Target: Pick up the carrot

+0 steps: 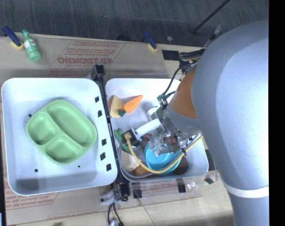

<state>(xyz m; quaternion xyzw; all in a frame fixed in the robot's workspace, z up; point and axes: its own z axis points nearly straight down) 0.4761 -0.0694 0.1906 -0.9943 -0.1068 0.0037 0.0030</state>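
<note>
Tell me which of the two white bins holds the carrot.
The right bin, the one the gripper is working in. The carrot lies near its back-left corner; the left bin holds a green divided plate.

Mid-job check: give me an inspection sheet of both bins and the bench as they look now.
Surface: two white bins, left bin, right bin, on a cardboard-covered bench.
Job's things: carrot lies in the right bin's upper left, apart from the pincer.
Clutter: green divided plate in left bin; blue bowl, yellow piece in right.
Grippers: pincer low over the blue bowl; finger state unclear.
Cables: yellow cable loops by the bowl.
Surroundings: green bottle at bench's far left.
</note>
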